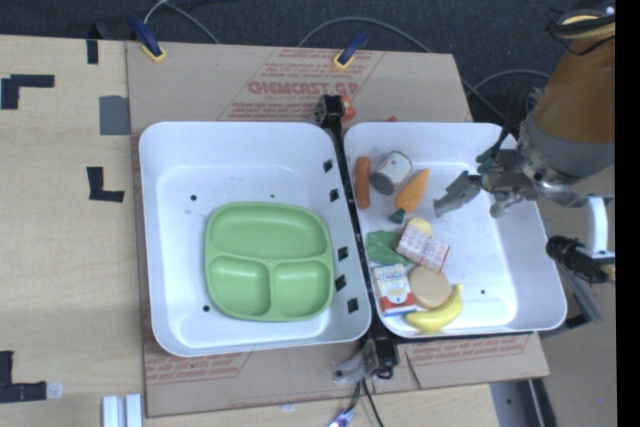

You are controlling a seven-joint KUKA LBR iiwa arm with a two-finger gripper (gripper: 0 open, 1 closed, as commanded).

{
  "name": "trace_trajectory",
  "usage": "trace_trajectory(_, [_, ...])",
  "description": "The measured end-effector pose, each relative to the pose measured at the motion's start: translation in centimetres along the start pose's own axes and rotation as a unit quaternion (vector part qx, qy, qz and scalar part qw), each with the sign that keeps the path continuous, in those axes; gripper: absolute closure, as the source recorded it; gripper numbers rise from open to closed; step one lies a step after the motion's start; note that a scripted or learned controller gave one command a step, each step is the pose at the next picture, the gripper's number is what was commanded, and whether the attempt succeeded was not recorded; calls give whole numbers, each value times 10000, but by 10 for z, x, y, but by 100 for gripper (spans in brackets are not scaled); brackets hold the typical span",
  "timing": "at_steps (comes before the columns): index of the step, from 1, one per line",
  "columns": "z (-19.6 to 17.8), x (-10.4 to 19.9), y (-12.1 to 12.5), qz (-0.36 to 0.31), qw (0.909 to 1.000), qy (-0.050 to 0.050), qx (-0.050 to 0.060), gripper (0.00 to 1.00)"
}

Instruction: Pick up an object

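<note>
The right bin (520, 245) holds several toy foods along its left side: a small sausage (363, 181), a grey can (391, 170), an orange carrot (412, 190), a green leafy piece (385, 245), a pink-and-white packet (423, 246), a red-and-white carton (393, 286), a tan round piece (431, 289) and a yellow banana (436, 314). My gripper (478, 195) hangs over the middle of this bin, just right of the carrot. Its two grey fingers (455, 194) are spread apart with nothing between them.
The left bin (170, 175) holds a green divided plate (269, 260). A black divider with clips (345, 205) joins the two bins. Cardboard (290, 85) lies under both, with blue-yellow clamps (150, 43) at the back edge. The arm's body (580, 115) stands at the right.
</note>
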State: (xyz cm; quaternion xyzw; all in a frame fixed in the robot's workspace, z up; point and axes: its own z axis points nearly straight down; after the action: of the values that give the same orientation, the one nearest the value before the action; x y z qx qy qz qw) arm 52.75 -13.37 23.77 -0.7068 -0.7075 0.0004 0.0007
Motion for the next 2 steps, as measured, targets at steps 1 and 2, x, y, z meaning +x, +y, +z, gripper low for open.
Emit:
trace_trajectory(1, [150,29,22,-2,10000,-5,-40,0])
trace_trajectory(2, [151,33,101,-1,10000,-8,-35,0])
